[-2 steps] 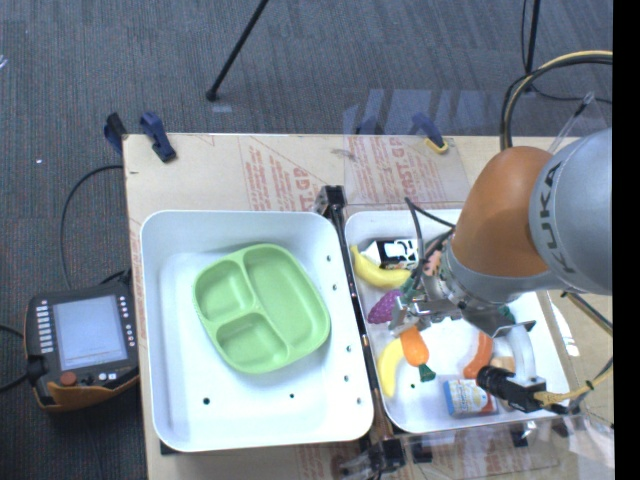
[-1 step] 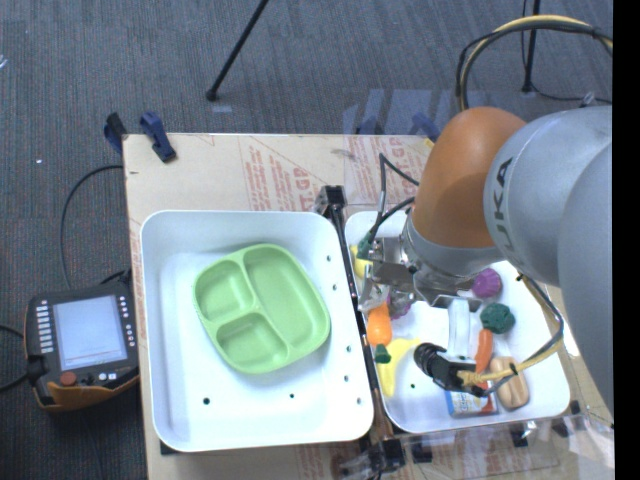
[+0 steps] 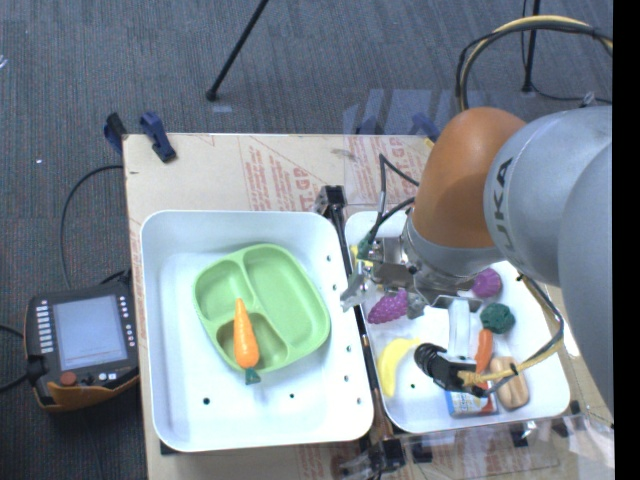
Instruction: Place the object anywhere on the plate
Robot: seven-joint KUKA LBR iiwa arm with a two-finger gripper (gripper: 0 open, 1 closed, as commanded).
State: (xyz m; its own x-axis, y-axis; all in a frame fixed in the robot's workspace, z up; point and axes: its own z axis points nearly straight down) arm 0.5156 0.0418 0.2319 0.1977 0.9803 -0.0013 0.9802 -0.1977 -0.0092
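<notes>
From my screen I see the left bin (image 3: pixel 170 388) carrying a green plate (image 3: pixel 265 303) with three compartments, set near the bin's middle. An orange carrot (image 3: pixel 244 335) lies on that plate, standing roughly on end in my view, across the divider toward the plate's near edge, with its green tip (image 3: pixel 250 376) poking just over the rim.

The right bin (image 3: pixel 560 393) is more crowded. By its left edge a yellow banana (image 3: pixel 393 363) lies curved, and just above it I see a purple grape bunch (image 3: pixel 388 307). Toward the near right corner sit a second, smaller carrot (image 3: pixel 484 349), a tan bread-like piece (image 3: pixel 513 392) and a small blue-edged item I cannot identify. A dark green broccoli-like piece (image 3: pixel 497 317) and another purple piece (image 3: pixel 487 284) lie toward the right edge.

The arm's wrist covers the far part of this bin. The gripper (image 3: pixel 458 333) hangs over the middle of the right bin; I cannot tell how its jaws stand or whether it has anything.
</notes>
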